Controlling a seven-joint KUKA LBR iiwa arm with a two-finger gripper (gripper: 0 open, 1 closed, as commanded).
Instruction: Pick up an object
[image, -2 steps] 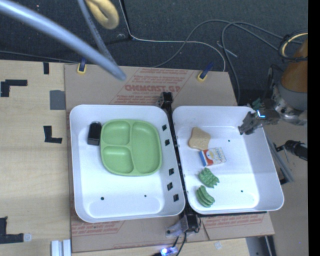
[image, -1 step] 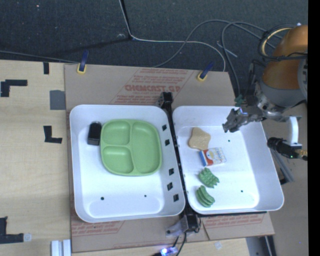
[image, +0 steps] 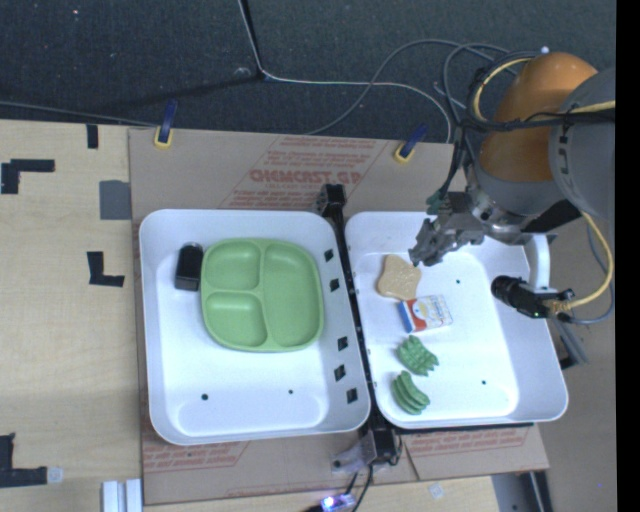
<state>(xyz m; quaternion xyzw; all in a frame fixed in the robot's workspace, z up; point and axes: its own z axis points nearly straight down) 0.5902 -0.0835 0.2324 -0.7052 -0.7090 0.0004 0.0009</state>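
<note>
Hovering with jaws whose state cannot be told, the gripper (image: 428, 250) sits just beside the toast slice (image: 399, 279) in the right bin (image: 520, 385), which looks light, stiff, best pinched across its edges.

Two bins sit side by side on the bench (image: 70, 330). In the left bin (image: 170, 400) lies a divided plate (image: 263, 295), with a small block (image: 188, 267) just beside its left edge. In the right bin (image: 510, 370), a slice of bread (image: 398, 279) lies at the back, a small carton (image: 425, 314) just before it, then what look like two leafy pieces (image: 416, 356) (image: 409, 393) nearest the front. The gripper (image: 430, 245) hangs just behind the bread.
</note>
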